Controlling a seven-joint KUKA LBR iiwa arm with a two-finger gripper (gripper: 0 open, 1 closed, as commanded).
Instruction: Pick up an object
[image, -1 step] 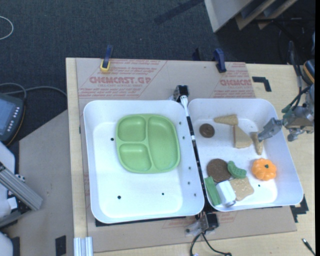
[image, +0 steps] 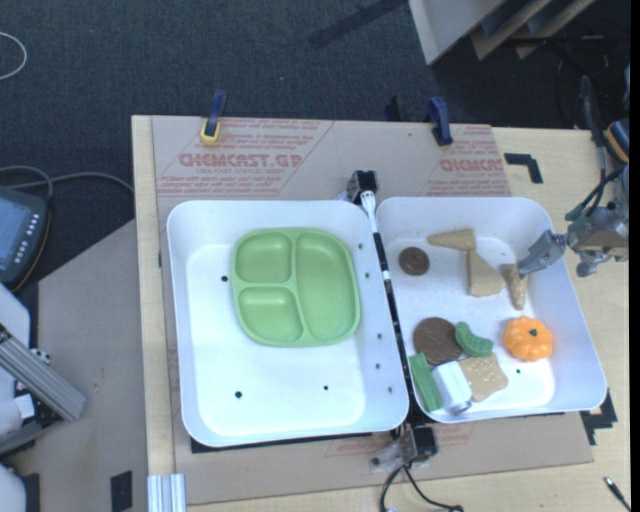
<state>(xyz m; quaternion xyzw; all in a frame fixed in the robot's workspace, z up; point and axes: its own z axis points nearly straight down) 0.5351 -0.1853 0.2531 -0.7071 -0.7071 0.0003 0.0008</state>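
A grey metal claw (image: 530, 258) reaches in over the right bin (image: 560, 395), its tip low above a pale, flat-sided wedge (image: 485, 275) and a thin tan stick (image: 516, 287); whether its fingers are apart or together cannot be told, and nothing is seen between them. Just below the claw sits a small ribbed orange pumpkin (image: 527, 339). To the claw's left lie a tan wedge (image: 453, 240) and a round brown disc (image: 414, 262). Lower left of it, toys crowd together: a larger brown disc (image: 434, 339), a bumpy green pickle (image: 474, 340) touching it, a speckled cracker (image: 485, 375), a white block (image: 450, 385) and a flat green strip (image: 424, 383). Far to the claw's left, the other glossy white bin (image: 200, 400) holds a smooth pale-green divided plate (image: 296, 287) with three compartments. Both bins rest on a printed cardboard surface (image: 290, 160), held at its far edge by a yellow clamp (image: 211, 122) and a blue clamp (image: 438, 120).
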